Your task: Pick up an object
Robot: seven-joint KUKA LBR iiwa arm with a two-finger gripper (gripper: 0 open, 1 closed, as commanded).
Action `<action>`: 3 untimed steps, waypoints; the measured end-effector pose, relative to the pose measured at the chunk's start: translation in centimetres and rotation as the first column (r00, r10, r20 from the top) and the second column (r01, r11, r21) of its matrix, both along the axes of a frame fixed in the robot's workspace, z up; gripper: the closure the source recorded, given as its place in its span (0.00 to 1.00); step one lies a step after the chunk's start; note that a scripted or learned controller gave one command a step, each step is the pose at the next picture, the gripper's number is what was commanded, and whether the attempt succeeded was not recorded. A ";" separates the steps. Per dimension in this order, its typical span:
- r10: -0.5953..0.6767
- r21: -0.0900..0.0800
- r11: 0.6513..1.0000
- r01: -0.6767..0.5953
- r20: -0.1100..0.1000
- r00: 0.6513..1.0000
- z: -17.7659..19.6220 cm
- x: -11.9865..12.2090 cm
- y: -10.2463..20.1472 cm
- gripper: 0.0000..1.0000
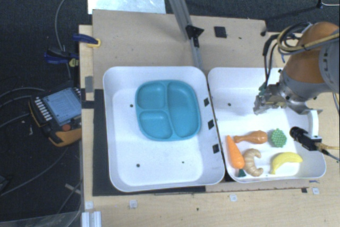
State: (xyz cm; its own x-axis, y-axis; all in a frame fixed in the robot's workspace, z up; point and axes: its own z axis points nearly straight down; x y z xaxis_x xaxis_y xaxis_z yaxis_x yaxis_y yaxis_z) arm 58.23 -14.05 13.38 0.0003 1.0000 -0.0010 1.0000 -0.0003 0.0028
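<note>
The gripper [264, 103] is seen low over the bare floor of the right bin [234, 82]; whether its fingers are parted or closed cannot be told, and nothing is seen between them. Below it, toward the near rim, smooth plastic toy foods are clustered: a tan drumstick [252, 138], a knobbly green broccoli [278, 138], a tapered orange carrot [235, 151], a curled beige croissant [253, 161] and a curved yellow banana [285, 160]. Well to its left, a glossy blue three-compartment plate [168, 109] lies in the left bin [119, 130].
</note>
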 end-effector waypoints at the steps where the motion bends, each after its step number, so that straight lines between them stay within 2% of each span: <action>1: 0.005 0.000 1.000 -0.005 0.003 1.000 5.4 1.2 0.2 1.00; 3: 0.007 0.000 1.000 -0.007 0.003 1.000 14.3 1.7 0.5 1.00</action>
State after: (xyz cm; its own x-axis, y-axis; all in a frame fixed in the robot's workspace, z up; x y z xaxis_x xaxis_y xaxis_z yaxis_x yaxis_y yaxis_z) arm 59.89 -13.56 27.64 -0.0066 1.0000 -0.0011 1.0000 0.0066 0.0060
